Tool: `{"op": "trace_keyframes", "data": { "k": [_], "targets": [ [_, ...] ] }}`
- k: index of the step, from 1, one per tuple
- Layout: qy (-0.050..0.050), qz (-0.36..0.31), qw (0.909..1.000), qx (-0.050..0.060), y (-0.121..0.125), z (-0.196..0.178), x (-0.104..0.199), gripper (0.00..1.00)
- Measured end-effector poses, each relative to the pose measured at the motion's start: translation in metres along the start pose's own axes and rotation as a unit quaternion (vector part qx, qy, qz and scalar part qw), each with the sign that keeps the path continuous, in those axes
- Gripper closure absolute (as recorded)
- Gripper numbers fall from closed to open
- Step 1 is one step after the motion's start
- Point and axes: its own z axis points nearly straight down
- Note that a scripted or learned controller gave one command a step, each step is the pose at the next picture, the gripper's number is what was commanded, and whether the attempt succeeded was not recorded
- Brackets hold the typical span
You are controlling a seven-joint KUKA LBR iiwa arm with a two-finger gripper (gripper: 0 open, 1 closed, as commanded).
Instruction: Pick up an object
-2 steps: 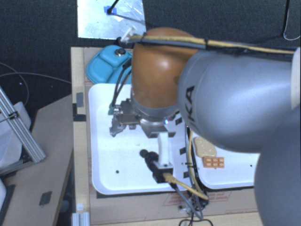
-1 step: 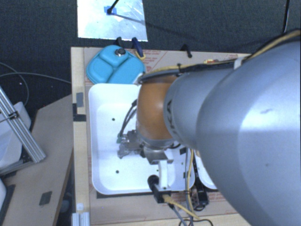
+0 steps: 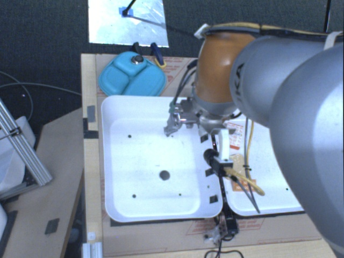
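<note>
My gripper (image 3: 173, 123) hangs over the back part of the left white bin (image 3: 115, 160), near its middle, under the orange band of the wrist. Nothing can be seen in its grasp. In the right bin (image 3: 279, 198), close to the divider, a pale wooden utensil (image 3: 246, 183) lies across thin black sticks (image 3: 248, 196). A red-and-white printed packet (image 3: 233, 136) lies further back in that bin, partly hidden by the arm. On the left bin's floor there is a small dark round spot (image 3: 164, 175).
A blue moulded container (image 3: 132, 75) rests on the bench behind the left bin. The grey arm covers most of the right bin. Aluminium framing (image 3: 24, 155) stands at the far left, off the bench.
</note>
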Motion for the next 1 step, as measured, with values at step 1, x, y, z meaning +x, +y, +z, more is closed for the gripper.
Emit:
{"op": "trace_keyframes", "data": {
  "k": [1],
  "targets": [
    [0.003,-0.003,1.0,-0.005,0.077,0.1161,0.0025,0.0]
  ]
}}
